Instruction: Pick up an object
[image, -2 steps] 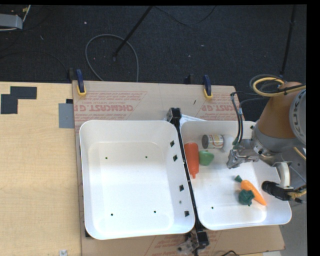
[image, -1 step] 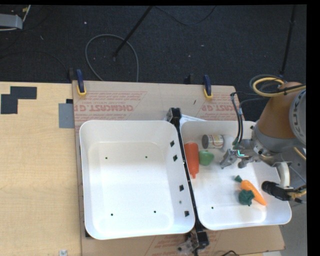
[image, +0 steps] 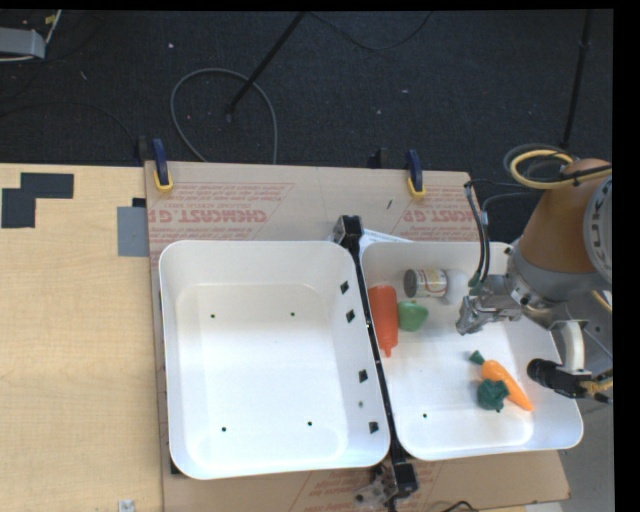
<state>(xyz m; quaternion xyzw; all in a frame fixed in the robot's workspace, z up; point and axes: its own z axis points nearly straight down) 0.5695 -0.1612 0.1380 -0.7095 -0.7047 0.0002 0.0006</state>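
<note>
Around the bins
Two yellow clamps hold a printed cardboard sheet on the wooden bench; black cables lie behind

1. The pincer is small and dark over the right bin; whether its fingers are open or closed cannot be told.
2. The arm is cut off at the right side of the view, so its base stays hidden.
3. The small can lies on its side; its label is too small to read.
4. The green object beside the orange object is blurred, and its kind is unclear.
5. The table is cut off by the left and bottom edges.
6. The far wall of the right bin is partly hidden by the arm.
</note>
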